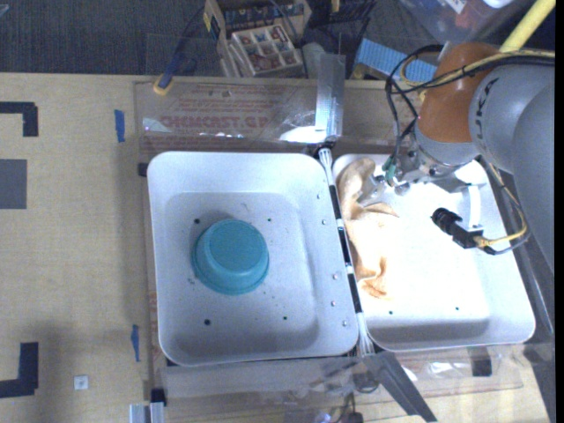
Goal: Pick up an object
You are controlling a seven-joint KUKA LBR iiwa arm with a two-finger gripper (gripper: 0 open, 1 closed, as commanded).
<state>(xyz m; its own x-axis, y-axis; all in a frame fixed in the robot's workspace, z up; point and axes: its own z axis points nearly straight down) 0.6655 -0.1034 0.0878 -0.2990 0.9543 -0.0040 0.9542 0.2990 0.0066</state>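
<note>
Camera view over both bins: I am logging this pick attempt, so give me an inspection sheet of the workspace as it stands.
Surface: light wooden bench with two white bins, left bin and right bin, side by side.
Job's things: teal bowl, upside down, in the left bin; tan cloth, crumpled, along the right bin's left side.
Clutter: nothing seen in the bins beyond these.
Grippers: gripper low over the cloth's upper end in the right bin; a grasp cannot be confirmed.
Cables: black and yellow cables loop around the wrist.
Surroundings: clear plastic sheet behind the bins; boxes on the dark floor beyond.
</note>
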